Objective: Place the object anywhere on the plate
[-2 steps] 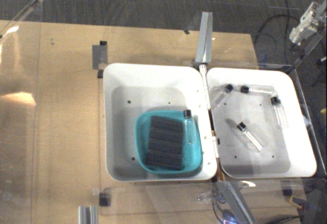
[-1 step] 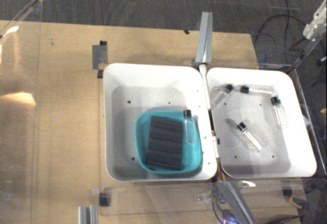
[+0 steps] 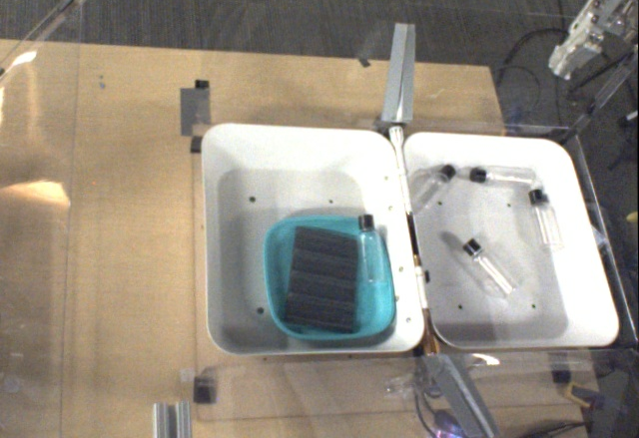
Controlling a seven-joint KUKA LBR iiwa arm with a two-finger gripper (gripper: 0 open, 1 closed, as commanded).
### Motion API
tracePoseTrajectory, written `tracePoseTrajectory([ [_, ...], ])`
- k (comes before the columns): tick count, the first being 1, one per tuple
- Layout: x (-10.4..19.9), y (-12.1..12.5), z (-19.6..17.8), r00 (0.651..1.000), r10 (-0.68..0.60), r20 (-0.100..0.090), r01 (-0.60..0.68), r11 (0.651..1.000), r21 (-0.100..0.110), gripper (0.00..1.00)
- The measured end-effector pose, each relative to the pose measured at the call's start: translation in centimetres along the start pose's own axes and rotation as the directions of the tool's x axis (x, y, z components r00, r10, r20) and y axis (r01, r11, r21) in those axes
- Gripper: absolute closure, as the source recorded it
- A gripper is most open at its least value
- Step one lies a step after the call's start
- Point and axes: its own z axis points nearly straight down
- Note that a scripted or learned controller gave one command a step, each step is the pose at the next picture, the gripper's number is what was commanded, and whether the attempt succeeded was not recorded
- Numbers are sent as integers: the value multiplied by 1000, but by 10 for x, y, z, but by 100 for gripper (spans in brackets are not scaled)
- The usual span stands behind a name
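A: Where's the vial?
B: Lying on the teal plate, along its right rim beside the black ridged block, in the left bin.
A: And the pincer?
B: Beyond the counter's far right corner; released or clenched, I can't tell.

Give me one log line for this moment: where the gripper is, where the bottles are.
gripper: top right, outside bins | plate: left bin, one bottle on it beside dark block | right bin: four bottles
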Motion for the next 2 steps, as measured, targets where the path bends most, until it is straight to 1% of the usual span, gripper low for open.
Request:
tracePoseTrajectory([
  [2,42,109,0,1000,2,-1,-2,1000,-1,100],
])
